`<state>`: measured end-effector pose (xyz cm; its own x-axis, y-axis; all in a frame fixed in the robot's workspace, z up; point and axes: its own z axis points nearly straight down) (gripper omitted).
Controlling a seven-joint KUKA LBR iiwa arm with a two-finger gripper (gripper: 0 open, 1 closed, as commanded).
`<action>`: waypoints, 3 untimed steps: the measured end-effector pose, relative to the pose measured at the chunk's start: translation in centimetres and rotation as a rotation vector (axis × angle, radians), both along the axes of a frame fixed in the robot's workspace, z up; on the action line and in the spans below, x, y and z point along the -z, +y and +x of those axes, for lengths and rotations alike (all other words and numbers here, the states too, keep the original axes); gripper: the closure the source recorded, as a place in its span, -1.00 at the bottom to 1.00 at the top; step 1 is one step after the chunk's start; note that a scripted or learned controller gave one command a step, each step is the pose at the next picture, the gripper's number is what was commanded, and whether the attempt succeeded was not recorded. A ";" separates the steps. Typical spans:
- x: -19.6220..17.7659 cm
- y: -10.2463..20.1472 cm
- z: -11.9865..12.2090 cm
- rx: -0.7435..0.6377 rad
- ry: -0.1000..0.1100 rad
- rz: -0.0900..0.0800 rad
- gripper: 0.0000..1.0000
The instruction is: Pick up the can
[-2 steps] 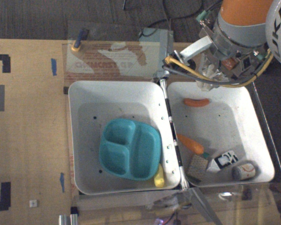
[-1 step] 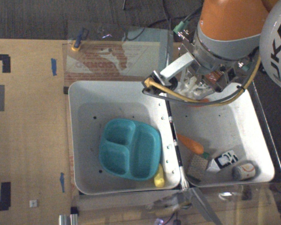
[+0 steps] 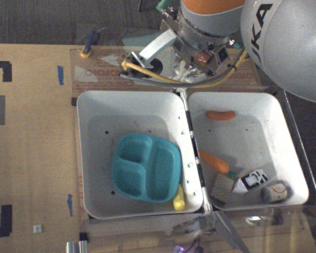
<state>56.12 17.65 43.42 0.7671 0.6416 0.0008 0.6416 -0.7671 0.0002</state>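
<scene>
The arm [image 3: 253, 30] hangs high over the far edge of the bins, so the reach has not begun; its claw [image 3: 187, 70] is too cluttered to tell open from closed. The wooden table [image 3: 31, 141] bears two white bins. In the right bin [image 3: 284, 125], the can [image 3: 274, 192] lies on its side in the near corner, just beside a small carton [image 3: 253, 179], calling for a long descent there.

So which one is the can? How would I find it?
Look in the right-hand white bin, then go to the corner nearest the bottom right of the picture. The can lies there on its side, a short grey cylinder. Next to it is a black-and-white carton, which is boxy, and the carrot is orange.
</scene>
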 end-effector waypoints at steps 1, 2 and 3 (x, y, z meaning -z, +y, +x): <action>0.9 4.7 2.6 0.269 -0.001 0.001 1.00; 0.5 3.9 0.7 0.278 0.001 -0.001 1.00; 0.0 4.6 6.0 0.499 -0.001 0.000 1.00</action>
